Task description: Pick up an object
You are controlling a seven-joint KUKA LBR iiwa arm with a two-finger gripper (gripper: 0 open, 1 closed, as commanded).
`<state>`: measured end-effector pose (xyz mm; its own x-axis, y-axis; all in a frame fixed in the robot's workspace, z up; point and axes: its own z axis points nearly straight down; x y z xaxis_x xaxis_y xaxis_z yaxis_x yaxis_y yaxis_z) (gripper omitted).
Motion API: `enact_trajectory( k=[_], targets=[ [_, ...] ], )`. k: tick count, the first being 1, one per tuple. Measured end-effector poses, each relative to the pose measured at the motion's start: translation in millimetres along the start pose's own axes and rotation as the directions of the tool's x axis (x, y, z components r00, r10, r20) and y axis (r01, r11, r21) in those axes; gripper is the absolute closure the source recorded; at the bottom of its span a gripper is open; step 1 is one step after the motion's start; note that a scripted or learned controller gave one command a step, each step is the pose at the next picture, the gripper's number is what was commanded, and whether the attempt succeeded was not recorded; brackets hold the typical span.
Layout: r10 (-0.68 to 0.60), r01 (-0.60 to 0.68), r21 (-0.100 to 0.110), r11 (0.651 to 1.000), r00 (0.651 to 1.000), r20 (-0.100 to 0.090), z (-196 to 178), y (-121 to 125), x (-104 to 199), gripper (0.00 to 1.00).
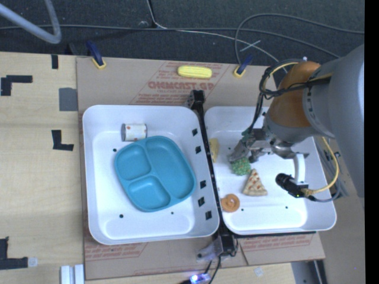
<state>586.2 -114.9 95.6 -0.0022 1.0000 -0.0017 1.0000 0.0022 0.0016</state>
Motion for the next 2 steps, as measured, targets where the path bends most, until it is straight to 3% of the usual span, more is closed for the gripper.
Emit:
enact_trajectory(
  k=[2],
  targets=[
    [0.0, 0.0, -0.002, 1.0, 1.0, -0.002, -104, 0, 1, 1.0]
  ],
)
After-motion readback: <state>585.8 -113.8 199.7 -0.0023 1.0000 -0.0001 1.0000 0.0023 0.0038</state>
